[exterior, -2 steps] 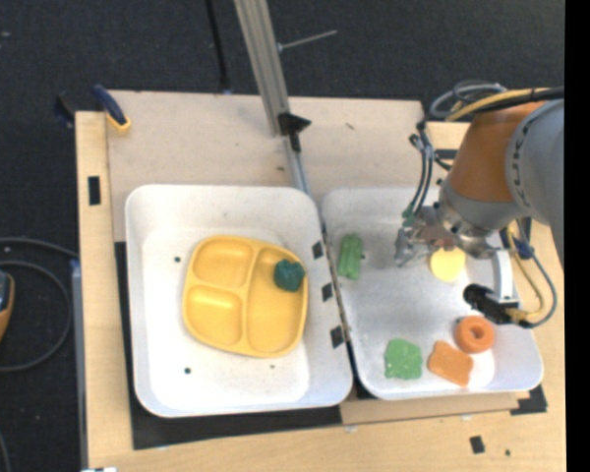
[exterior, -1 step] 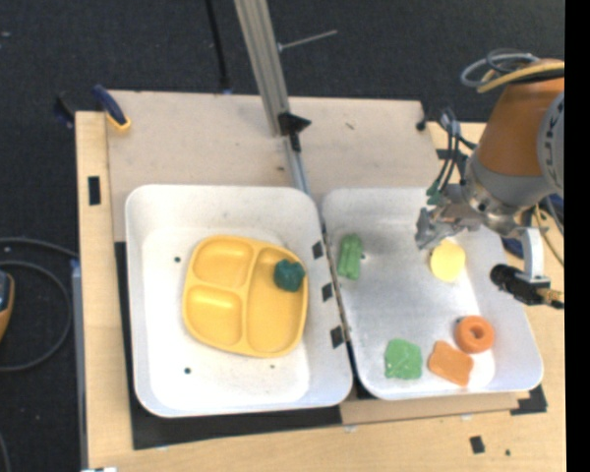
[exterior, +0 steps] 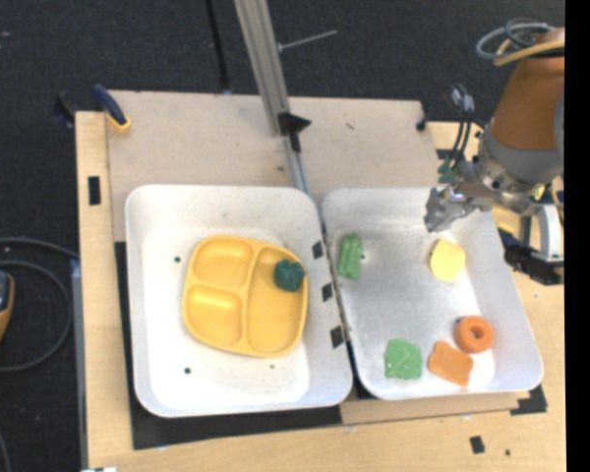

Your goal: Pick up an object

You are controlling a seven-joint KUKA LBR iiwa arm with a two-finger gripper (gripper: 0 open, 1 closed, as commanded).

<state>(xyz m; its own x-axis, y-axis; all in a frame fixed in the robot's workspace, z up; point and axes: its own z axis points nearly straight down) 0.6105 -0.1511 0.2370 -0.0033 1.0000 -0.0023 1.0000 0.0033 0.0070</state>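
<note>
Five loose pieces: I count them in the right bin (exterior: 393, 205), any of which would serve as the object to pick up.
Likeliest target: the yellow lemon-like piece (exterior: 447, 261), lying near the bin's far right side, just below the gripper (exterior: 441, 211); I judge it the one being lined up, since nothing else is so near.
Gripper: over the right bin's upper right corner, above the bin floor as far as I can tell; I cannot tell whether its pincer is released or clenched, and I see nothing between its tips.
Other candidates: a green block (exterior: 350, 258) by the bin's left wall, a flat green piece (exterior: 404, 360) near the front rim, an orange wedge (exterior: 450, 363) just beside it, and an orange ring (exterior: 475, 333) touching or nearly touching the wedge.
Left bin (exterior: 157, 382): holds a yellow divided tray (exterior: 226, 298) with a dark green lump (exterior: 289, 275) in its upper right compartment, well apart from the arm's reach here.
Arm (exterior: 526, 106): comes in from the right, so the right bin is the natural working side.
</note>
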